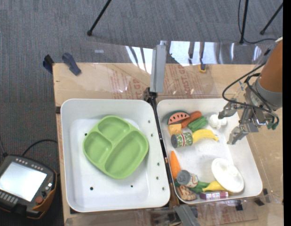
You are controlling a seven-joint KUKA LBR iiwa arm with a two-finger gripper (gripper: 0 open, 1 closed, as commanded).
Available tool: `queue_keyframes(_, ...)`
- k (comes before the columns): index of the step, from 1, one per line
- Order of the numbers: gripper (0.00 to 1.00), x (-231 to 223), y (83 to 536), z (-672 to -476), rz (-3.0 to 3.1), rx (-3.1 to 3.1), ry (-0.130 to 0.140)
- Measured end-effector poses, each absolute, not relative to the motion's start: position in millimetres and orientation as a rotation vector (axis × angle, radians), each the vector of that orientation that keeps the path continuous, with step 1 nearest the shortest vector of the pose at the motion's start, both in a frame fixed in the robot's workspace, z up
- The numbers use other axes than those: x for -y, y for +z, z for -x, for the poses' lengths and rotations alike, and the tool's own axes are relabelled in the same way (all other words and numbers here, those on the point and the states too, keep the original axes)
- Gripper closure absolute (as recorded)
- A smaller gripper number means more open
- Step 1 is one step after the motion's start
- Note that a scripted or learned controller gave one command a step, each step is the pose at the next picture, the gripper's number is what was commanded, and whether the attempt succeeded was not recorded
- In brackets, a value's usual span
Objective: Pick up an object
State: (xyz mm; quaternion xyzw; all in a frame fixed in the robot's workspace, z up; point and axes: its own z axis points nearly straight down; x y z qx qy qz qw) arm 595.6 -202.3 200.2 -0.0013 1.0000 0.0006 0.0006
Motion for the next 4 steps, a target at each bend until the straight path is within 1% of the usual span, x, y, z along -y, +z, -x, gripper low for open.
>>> queue_keyframes(1, 0.00, 129.4, 96.0, -641.7, -0.027, -3.140, 0.004)
queue_keyframes(2, 0.00, 178.1, 88.0, -561.0, -0.316, -3.124, 0.005)
queue_keyframes(3, 0.00, 149.6, 88.0, -598.6, -0.174, -3.135, 0.002)
queue_keyframes(4, 1.00, 147.6, 98.8, -600.3, -0.165, -3.132, 0.002)
